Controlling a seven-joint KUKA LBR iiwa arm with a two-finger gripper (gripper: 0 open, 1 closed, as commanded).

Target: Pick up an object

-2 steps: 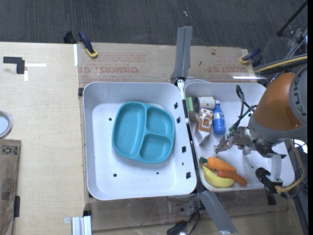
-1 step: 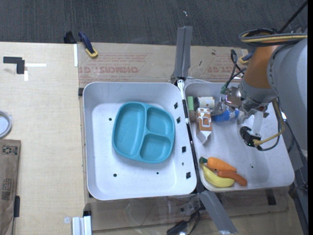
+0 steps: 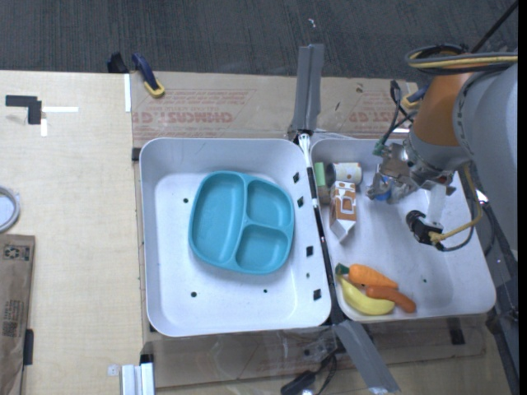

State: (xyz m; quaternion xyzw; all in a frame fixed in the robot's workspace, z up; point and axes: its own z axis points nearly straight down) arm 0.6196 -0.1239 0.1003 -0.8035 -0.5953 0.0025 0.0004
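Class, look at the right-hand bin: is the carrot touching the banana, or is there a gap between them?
Touching. The camera view shows the carrot lying right across the top of the banana at the near end of the right bin, with no white floor between them.

Divided plate [image 3: 242, 222] in left bin [image 3: 156, 245]. In right bin [image 3: 461, 295]: carton [image 3: 344, 203] by the divider, cylinder [image 3: 347, 173] behind it, banana [image 3: 365, 300] and carrot [image 3: 382, 285] touching at front. Gripper [image 3: 387, 183] right of carton.
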